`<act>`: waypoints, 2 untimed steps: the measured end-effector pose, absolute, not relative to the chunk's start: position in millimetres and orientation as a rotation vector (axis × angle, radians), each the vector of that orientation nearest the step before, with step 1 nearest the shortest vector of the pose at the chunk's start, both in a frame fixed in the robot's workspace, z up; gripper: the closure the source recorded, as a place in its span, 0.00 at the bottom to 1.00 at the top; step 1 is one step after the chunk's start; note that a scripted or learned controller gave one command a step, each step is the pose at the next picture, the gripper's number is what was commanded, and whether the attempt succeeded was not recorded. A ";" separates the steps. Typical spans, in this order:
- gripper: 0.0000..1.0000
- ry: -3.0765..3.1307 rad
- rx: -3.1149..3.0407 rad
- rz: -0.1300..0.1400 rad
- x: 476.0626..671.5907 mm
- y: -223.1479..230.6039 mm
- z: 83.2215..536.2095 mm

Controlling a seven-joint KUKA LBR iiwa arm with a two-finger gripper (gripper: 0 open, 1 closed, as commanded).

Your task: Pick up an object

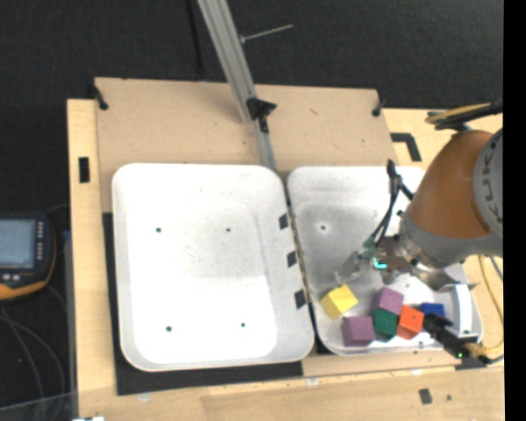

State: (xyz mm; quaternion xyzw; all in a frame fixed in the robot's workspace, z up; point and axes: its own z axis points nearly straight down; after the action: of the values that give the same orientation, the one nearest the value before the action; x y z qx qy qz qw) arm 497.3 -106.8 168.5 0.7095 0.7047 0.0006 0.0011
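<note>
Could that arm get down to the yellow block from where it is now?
Probably yes. The yellow block lies by itself in the right bin, apart from the other blocks, with nothing over it, and the gripper hangs close above it.

Even overhead light, white bins (202, 261) slightly glary, soft shadows, dark grainy surround, mild overall blur
</note>
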 end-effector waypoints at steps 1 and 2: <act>0.00 2.208 2.230 0.003 497.4 -106.7 168.5; 0.00 2.205 2.232 0.003 497.5 -106.8 168.5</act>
State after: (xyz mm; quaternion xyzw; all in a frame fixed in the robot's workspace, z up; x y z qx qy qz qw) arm 497.5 -106.8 168.5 0.7113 0.7029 0.0009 0.0020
